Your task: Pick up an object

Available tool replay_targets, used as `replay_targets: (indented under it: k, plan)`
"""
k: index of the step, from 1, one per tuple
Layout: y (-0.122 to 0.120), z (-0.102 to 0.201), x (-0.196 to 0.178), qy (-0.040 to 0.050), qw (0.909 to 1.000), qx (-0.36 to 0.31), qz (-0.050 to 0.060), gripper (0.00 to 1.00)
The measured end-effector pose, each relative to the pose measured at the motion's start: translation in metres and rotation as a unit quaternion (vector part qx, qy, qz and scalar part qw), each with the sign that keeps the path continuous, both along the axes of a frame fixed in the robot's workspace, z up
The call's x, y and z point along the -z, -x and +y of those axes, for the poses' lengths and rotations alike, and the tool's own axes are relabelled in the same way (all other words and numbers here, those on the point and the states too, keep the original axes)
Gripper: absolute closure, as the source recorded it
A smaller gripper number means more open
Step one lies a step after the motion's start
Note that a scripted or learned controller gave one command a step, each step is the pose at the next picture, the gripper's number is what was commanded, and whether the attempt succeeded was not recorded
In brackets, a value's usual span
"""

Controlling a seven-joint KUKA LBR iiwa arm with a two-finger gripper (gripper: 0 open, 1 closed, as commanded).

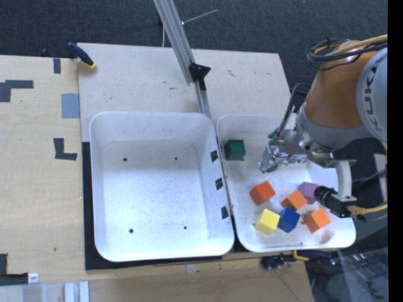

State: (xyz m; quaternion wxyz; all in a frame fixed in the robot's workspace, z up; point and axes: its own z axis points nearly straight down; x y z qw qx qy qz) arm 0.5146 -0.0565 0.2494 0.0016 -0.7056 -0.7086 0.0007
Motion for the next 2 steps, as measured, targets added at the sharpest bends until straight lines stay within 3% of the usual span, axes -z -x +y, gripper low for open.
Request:
replay_targets:
  k: [2]
  plan:
    - [-0.003, 0.112, 0.027, 0.0001, 1.0000, -0.002, 0.000, 1.00]
